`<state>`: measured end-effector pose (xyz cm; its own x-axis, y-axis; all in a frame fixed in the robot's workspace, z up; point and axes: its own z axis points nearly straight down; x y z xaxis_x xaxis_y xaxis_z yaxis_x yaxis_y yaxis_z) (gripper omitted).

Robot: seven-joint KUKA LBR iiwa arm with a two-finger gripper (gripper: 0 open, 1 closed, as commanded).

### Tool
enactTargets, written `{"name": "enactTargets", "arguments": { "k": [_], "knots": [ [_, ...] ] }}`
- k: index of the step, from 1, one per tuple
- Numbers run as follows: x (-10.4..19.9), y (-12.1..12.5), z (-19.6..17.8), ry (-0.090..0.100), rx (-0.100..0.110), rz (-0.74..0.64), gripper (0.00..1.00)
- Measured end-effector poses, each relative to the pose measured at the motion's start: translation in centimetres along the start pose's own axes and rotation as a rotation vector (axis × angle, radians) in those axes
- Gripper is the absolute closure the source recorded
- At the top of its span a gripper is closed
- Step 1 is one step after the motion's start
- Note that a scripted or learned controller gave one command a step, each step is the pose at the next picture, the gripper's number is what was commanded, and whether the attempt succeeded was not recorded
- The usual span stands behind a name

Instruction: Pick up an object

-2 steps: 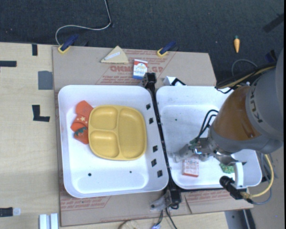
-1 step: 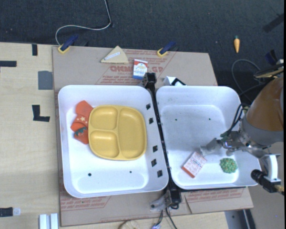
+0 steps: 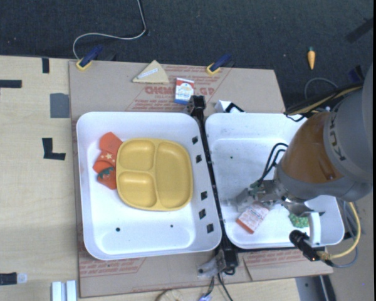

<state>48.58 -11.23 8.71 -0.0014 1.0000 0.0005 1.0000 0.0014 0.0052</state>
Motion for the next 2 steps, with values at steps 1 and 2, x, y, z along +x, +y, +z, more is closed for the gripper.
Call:
{"name": "enactTargets", "arguments": {
  "k": [1, 2],
  "knots": [
    [-0.2, 0.1, -1.0, -0.005, -0.004, 0.003, 1.00],
    [-3.6, 4.2, -7.8, -0.002, 0.005, 0.001, 1.00]
  ]
}}
